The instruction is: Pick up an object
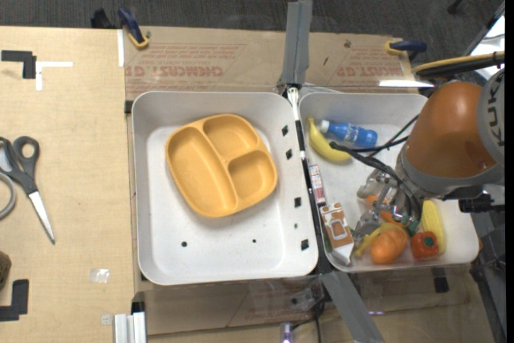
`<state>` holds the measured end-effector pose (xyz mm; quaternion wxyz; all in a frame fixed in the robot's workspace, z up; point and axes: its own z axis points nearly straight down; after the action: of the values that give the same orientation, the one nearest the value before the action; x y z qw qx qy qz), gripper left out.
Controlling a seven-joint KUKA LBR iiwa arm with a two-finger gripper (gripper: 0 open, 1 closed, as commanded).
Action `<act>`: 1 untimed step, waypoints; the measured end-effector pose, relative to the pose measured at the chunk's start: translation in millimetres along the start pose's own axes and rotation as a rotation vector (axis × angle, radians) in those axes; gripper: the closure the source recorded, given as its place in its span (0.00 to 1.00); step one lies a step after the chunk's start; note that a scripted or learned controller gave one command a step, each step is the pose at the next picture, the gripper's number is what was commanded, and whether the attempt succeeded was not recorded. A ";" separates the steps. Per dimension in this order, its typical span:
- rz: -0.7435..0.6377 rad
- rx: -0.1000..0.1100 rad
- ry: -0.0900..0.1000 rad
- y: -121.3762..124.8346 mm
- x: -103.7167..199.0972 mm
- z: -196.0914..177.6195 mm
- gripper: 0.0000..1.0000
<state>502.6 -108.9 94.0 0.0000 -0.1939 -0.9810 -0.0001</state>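
Orange fruit [386,245] and tomato [426,244] sit at front of right bin [450,104], w/ corn cob [434,217] just beside. Gripper [384,205] low over that pile; open/closed — cannot tell. Banana [324,145] + blue bottle [350,132] at bin's back. Left bin [161,253] holds yellow divided plate [221,165]. Scissors [30,185] on counter [64,116], far left.

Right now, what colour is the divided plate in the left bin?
The divided plate is yellow-orange, seen plainly in the camera view.
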 end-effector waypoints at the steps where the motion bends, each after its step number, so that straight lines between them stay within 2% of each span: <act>1: -0.003 0.000 -0.003 0.6 -1.2 -9.2 1.00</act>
<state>504.0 -108.9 103.2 -0.0013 -0.1925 -0.9813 0.0002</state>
